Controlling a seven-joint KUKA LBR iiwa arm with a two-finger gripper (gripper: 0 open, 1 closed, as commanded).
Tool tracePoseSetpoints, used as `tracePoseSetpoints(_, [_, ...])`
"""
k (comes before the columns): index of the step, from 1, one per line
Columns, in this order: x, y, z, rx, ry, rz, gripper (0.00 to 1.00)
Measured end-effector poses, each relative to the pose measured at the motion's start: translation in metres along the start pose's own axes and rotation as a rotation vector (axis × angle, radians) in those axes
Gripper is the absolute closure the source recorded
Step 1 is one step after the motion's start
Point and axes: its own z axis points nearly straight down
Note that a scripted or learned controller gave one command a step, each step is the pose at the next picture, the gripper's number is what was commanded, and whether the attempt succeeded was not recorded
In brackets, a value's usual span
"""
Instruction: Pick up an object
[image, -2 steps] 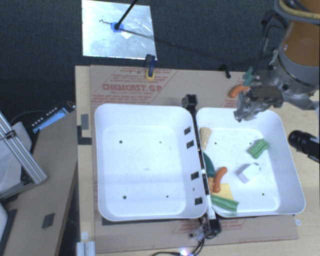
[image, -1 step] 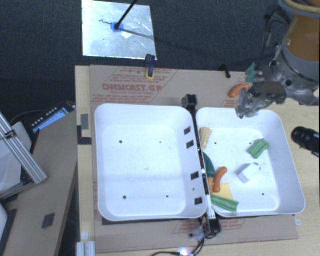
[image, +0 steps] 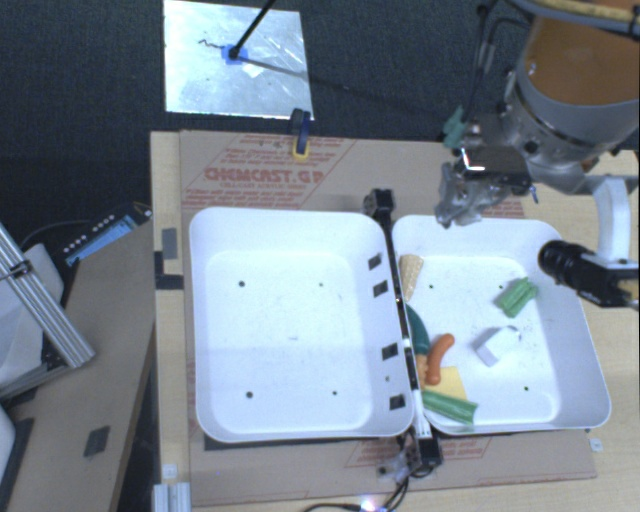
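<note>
My gripper (image: 462, 212) hangs above the far edge of the right bin (image: 560, 400), with nothing visible between its fingers. In the right bin lie a light green block (image: 516, 297), a white-grey block (image: 491, 346), an orange sausage-shaped piece (image: 438, 357) on a yellow flat piece (image: 450, 382), a tan cone (image: 411, 273), a dark green piece (image: 416, 327) and a green ridged piece (image: 449, 406) near the front left corner. All of them lie apart from the gripper, nearer the camera.
The left bin (image: 290, 320) sits beside the right one, joined by a black hinge strip (image: 396, 300). Both rest on a cardboard sheet (image: 270, 170). A yellow and blue clamp (image: 299, 133) stands at the far cardboard edge.
</note>
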Motion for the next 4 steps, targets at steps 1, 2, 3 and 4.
tracePoseSetpoints(1, [0.051,-0.008,-0.013,0.001,0.001,-0.001,1.00])
tracePoseSetpoints(2, [0.048,-0.007,-0.024,0.000,0.001,0.000,1.00])
tracePoseSetpoints(3, [0.048,-0.007,-0.035,-0.003,0.002,-0.004,1.00])
tracePoseSetpoints(4, [0.048,-0.007,-0.046,-0.005,0.003,-0.008,1.00])
